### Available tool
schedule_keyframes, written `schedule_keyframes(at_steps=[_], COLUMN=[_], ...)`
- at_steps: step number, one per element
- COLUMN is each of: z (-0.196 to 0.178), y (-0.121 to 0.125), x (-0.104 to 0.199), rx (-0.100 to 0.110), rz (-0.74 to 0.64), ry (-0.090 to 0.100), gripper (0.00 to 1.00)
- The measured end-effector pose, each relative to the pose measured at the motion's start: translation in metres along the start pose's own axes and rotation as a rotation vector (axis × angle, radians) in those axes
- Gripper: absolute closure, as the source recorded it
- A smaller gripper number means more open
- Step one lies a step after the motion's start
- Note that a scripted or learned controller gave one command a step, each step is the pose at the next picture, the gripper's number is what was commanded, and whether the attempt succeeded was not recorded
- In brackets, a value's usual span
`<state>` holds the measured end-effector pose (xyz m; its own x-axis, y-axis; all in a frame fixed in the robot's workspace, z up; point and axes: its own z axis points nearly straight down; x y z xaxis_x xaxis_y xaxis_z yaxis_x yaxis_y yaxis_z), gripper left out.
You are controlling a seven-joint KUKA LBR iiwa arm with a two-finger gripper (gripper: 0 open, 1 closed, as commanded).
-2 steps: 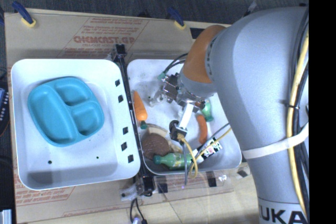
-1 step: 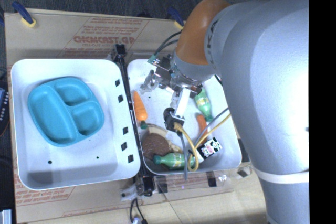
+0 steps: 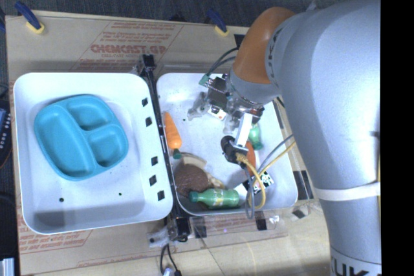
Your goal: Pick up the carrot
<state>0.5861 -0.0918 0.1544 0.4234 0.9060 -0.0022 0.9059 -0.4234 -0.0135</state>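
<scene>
The bench [image 3: 97,42] is viewed from 1 fixed camera set above it, angled down at a slant; both white bins [image 3: 26,158] are framed, and the arm [image 3: 336,106] is seen entering from the right.

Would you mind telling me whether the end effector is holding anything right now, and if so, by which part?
Nothing is held. The end effector hangs over the right bin, apart from the carrot lying by the bin's left wall.

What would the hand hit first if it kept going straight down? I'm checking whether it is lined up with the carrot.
Probably bare floor of the right bin, though depth is hard to judge. The hand sits to the right of the carrot, apart from it, so not lined up.
</scene>
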Motion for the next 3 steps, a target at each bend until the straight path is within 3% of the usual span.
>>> schedule_keyframes(at_steps=[1, 2, 3], z=[0.050, 0.062, 0.052], y=[0.006, 0.013, 0.013], x=[0.006, 0.007, 0.009], rx=[0.000, -0.009, -0.003], rz=[-0.026, 0.116, 0.108], ry=[-0.002, 0.000, 0.002], gripper=[0.00, 0.00, 1.00])
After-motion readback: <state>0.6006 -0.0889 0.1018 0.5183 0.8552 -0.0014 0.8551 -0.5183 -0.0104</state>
